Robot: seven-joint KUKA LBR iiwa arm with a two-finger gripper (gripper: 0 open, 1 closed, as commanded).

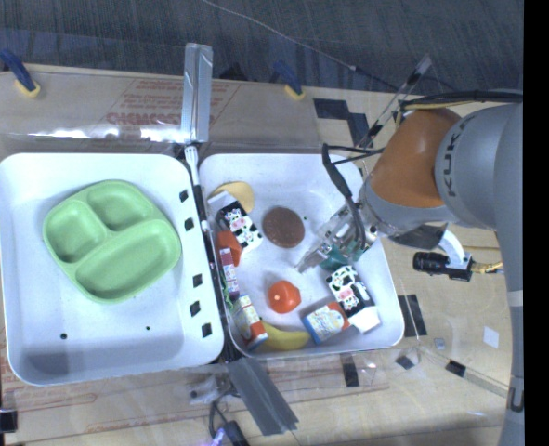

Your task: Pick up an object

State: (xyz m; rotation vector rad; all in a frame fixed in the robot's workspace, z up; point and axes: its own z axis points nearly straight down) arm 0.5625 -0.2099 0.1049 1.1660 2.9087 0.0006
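The right bin [367, 179] holds several small items. A brown round piece [283, 227] lies near its middle, with a red tomato [283, 295] below it and a banana [283, 338] at the front wall. One cow-print carton [238, 223] leans at the left wall, and another [350, 295] lies at the right beside a yellow-and-blue pack [325, 323]. My gripper [333, 246] hangs low over the right part of this bin, just right of the brown piece and above the second carton. A teal bit [337, 259] shows at its tip.
The left bin [23, 342] holds a green divided plate [111, 240]. A red bottle [228, 249] and a small bottle [247, 321] lie along the right bin's left wall, and a yellow piece [238, 192] sits at its back left. The arm's cables [344, 170] loop over the bin's back right.
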